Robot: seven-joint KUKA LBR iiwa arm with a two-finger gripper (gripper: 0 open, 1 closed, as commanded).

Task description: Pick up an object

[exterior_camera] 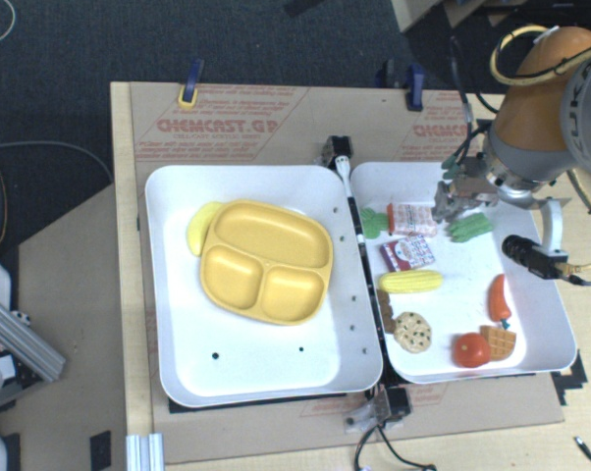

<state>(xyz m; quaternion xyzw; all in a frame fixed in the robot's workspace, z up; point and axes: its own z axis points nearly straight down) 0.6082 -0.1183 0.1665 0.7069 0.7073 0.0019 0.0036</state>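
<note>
I had my gripper (456, 202) low in the back of the right bin (561, 334), set among a small knot of things: a red-and-white packet (411, 218) just to its left and a green leafy piece (470, 228) just beneath and to the right. Whether anything sat between my fingers, or how they stood, I could not tell; the wrist hid them from above.

The trouble I judged likeliest came from that crowding. With the packet and the green piece so close, I might have closed on the edge of one and nudged the other, or pinched the flat packet so thinly that it slid free on the lift. Pressing down could also have pushed a piece against the back wall.

The easier pickings lay well apart toward the front: a yellow corn cob (409, 282), a cookie (411, 332), a tomato (471, 349) touching a waffle (499, 342), and a red pepper (499, 298). The left bin (174, 263) held a yellow divided plate (266, 261) with a banana (201, 226) tucked at its rim
</note>
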